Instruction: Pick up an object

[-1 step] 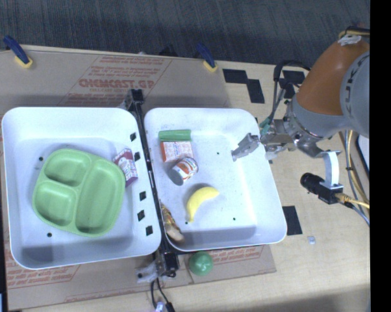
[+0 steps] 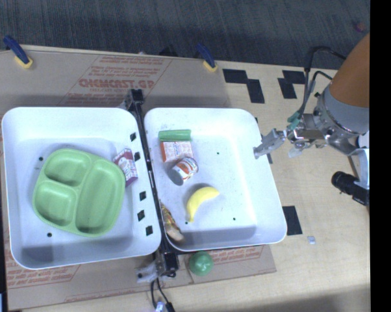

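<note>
In the right bin [image 2: 264,194] lie a green block [image 2: 175,134], a red and white carton [image 2: 176,151], a small can on its side [image 2: 184,169] and a yellow banana [image 2: 201,200]. A brownish item [image 2: 171,227] rests against that bin's near left corner. My gripper [image 2: 271,143] hovers over the right bin's right rim, well to the right of these objects, and I see nothing in it. The arm's wrist [image 2: 335,125] reaches in from the right.
The left bin [image 2: 13,148] holds a green three-compartment plate [image 2: 78,190] and a small red packet [image 2: 125,164] near the divider. A green ball [image 2: 200,263] sits on the cardboard in front of the right bin. Clamps [image 2: 19,52] hold the cardboard's back edge.
</note>
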Tool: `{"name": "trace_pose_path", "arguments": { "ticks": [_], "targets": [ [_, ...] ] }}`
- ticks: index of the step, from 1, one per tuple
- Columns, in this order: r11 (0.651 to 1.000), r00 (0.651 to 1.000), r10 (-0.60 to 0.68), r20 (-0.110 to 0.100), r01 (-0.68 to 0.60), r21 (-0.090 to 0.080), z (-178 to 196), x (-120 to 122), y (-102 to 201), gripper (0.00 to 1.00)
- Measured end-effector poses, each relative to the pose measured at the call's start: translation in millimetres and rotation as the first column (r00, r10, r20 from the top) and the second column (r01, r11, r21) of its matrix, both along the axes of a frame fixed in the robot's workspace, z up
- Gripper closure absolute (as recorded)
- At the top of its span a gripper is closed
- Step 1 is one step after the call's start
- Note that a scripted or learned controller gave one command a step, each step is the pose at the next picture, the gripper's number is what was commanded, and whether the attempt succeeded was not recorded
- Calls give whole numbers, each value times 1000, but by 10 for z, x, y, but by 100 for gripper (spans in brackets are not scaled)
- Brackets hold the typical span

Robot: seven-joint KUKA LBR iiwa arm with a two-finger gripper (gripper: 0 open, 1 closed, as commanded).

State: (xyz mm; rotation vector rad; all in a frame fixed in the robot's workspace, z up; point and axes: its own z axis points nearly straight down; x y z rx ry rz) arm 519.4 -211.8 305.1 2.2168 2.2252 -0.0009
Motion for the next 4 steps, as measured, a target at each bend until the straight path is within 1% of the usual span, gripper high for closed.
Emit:
{"name": "trace_pose_path", "arguments": {
  "ticks": [1, 2, 3, 4],
  "targets": [
    [1000, 1000, 3, -5, -3, 3, -1970, -425, 11, 0],
    [1000, 1000, 4, -4, -4, 3, -2133, -431, 14, 0],
    [1000, 1000, 9, -3, -9, 1, -2028, -421, 8, 100],
    [1000, 1000, 2, 3, -2, -1, -464, -416, 0, 100]
  ]
}}
